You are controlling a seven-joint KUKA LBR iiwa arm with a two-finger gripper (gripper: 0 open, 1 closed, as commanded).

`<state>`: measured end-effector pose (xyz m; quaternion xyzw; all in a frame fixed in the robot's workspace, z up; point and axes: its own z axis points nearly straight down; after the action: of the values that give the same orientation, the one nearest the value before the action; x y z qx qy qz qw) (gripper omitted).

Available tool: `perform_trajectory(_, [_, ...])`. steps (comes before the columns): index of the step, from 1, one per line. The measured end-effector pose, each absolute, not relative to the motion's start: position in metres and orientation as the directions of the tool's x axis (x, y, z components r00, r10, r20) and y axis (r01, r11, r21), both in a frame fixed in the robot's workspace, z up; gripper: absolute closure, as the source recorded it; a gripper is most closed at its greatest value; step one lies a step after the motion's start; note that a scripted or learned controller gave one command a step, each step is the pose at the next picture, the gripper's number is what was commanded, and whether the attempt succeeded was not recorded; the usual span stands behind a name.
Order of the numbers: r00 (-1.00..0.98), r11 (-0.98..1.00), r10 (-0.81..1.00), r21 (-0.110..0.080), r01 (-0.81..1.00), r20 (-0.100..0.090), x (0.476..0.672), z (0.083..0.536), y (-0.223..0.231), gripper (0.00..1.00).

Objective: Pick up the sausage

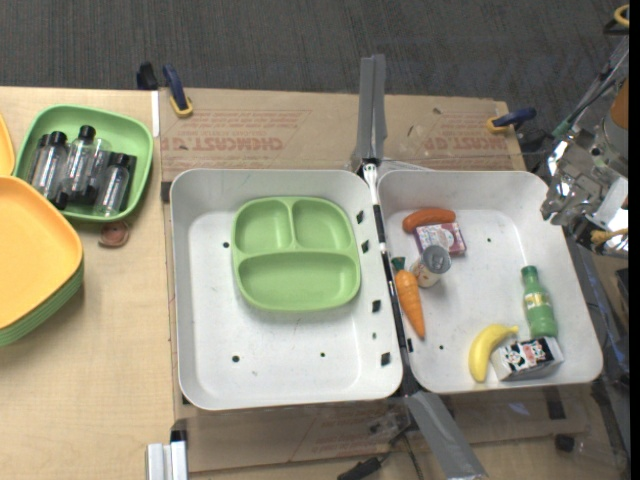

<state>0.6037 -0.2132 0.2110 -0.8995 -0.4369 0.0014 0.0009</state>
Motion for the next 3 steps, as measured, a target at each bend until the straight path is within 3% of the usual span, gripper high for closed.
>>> perform_trajectory(1, [0.867,-0.867,0.498,-0.005,0.498,-0.004,0.593,0.144,-0.187,1.0])
perform_trajectory(3, [0.866,-0.867,0.499,-0.009,0.499,-0.009,0.592,0.16,-0.188,1.0])
